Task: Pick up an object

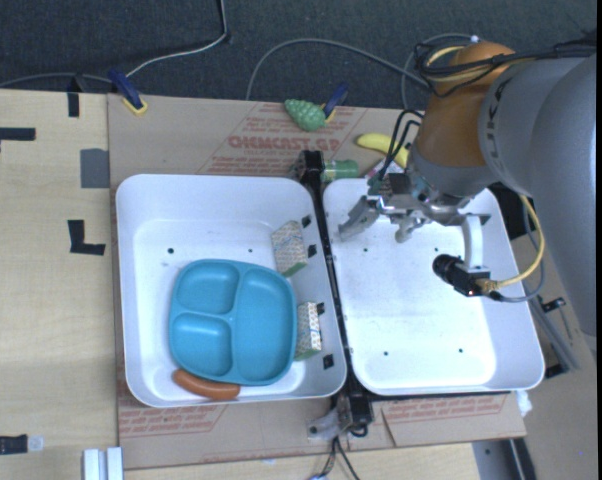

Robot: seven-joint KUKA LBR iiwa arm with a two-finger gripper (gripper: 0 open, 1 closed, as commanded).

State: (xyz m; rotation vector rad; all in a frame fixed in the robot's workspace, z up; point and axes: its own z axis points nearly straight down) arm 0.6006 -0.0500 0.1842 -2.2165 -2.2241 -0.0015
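— Where are the fingers now?

— Over the far part of the right bin, hanging above bare white floor. They stand spread apart, with nothing between them.

— So what is there to pick up?

— Everything sits on the other side of the divider from the fingers, in the left bin: a blue sectioned plate, an orange sausage-shaped piece touching the plate's near edge, and two small patterned blocks, one block just beyond the plate, the other block tucked between the plate and the divider.

— What worries you?

— If they close where they hang, I'd guess they pinch air. And reaching across, the closest block lies right against the wall, so one finger could land on the divider instead of sliding beside it.

— And the plate?

— Broad and flat, probably too wide to grip except by the rim, where it may tip or slip. The sausage looks the friendlier target, though it's the farthest from the fingers and pressed to the plate.
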